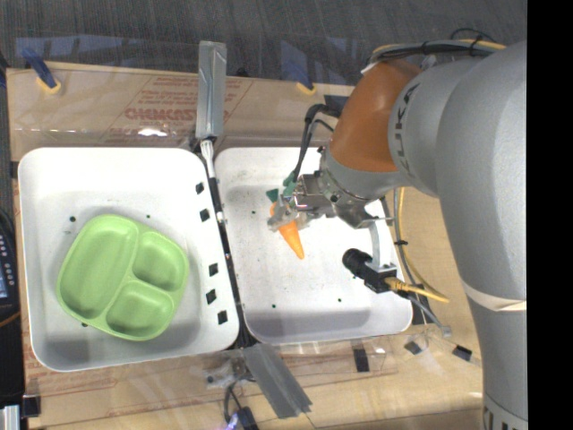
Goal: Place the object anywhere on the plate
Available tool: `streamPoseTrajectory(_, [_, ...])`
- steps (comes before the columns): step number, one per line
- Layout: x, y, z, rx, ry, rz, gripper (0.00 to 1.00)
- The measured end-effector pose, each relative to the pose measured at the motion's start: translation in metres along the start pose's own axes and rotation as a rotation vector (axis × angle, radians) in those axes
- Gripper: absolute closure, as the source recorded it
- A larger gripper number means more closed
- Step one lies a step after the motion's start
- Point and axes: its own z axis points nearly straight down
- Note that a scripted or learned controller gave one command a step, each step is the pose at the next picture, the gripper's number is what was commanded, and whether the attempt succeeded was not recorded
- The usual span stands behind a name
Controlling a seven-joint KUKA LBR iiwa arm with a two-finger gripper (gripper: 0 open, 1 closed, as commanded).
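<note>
the gripper (288, 211) is hovering over the carrot (293, 237) in the right bin (313, 316), apparently to grasp it; whether its grip is closed cannot be told. the green plate (123, 277) is waiting in the left bin (54, 173).

The ridge between the 2 bins (218, 240) stands across the way toward 9 o'clock, where the green plate (124, 278) lies with open floor on all sides. The carrot (293, 237) has bare floor at 6 and 9 o'clock; the arm (430, 133) crowds 3 o'clock.
</note>
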Motion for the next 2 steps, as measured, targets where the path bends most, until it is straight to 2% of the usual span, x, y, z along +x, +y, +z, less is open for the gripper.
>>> streamPoseTrajectory(1, [0.058, -0.081, 0.001, -0.002, -0.002, 0.072, 1.00])
streamPoseTrajectory(2, [0.114, -0.057, 0.001, -0.003, -0.003, 0.122, 1.00])
